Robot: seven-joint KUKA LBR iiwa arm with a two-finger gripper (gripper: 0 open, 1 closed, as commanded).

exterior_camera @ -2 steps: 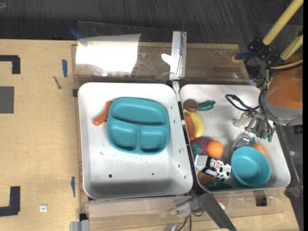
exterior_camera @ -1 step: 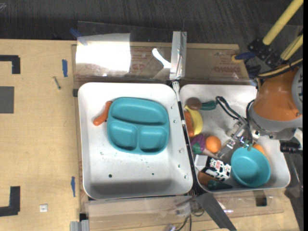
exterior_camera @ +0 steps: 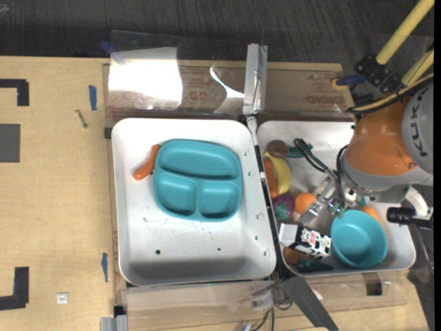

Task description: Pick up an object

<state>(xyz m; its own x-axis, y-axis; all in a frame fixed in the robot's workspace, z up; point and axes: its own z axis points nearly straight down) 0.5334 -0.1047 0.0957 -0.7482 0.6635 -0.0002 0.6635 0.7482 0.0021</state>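
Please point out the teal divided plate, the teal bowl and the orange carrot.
teal divided plate [exterior_camera: 198, 178]: camera view, centre ridge.
teal bowl [exterior_camera: 357, 238]: camera view, inside bottom.
orange carrot [exterior_camera: 145, 166]: camera view, middle of visible part.

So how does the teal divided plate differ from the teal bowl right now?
The divided plate lies in the left bin; the bowl sits in the right bin, crowded by other items. The plate is wider, shallow, with three compartments; the bowl is rounder, deeper, undivided. The gripper is beside the bowl. Both are teal.
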